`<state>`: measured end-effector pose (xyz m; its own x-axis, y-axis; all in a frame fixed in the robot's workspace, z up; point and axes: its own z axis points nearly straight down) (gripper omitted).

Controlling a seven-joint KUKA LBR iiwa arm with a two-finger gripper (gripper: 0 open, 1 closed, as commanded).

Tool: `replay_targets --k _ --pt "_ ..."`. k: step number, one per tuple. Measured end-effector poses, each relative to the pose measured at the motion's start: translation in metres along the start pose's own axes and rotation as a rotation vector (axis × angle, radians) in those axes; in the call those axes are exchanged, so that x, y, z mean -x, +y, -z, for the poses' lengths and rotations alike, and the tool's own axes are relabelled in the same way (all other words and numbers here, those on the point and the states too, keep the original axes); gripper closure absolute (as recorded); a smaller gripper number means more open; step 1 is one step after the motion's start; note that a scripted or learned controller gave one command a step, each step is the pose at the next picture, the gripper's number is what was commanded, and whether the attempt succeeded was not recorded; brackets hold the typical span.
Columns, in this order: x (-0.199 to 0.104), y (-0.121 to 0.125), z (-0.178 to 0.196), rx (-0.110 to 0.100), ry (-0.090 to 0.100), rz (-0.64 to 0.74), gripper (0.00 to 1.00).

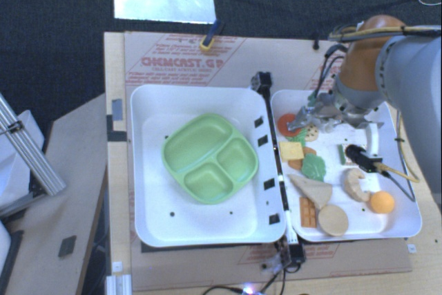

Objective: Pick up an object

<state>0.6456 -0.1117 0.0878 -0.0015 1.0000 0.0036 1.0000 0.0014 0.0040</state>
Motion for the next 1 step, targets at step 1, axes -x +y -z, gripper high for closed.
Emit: replay_targets --k 1 --pt "0.0004 0.0054 0.0173 0.021 -0.005 0.001 1.0"
